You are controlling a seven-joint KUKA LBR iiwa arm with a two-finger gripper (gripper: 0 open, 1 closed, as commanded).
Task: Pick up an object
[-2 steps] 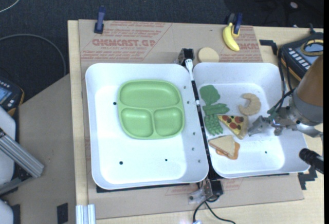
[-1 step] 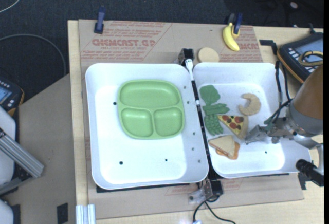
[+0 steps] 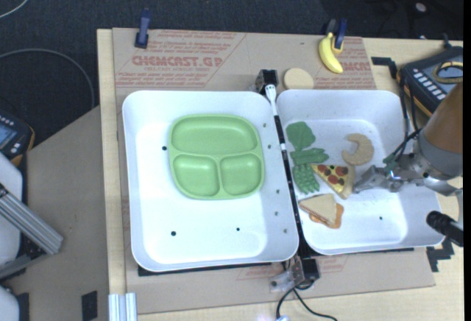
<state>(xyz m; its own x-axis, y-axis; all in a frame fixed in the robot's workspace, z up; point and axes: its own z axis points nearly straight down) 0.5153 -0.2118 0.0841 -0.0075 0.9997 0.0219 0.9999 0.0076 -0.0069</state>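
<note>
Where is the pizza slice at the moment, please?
The pizza slice lies in the right bin, left of the pincer, between the croissant and the sandwich.

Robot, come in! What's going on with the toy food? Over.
End effector low in right bin, beside flat pizza slice. Nothing visibly gripped. Brown crescent-shaped cookie close by.

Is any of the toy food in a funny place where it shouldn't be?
Yes. A yellow toy banana and a round tan cookie-like disc lie on the cardboard behind the right white bin, outside both bins. The other play food sits inside that bin. The green divided plate sits in the left white bin.
</note>
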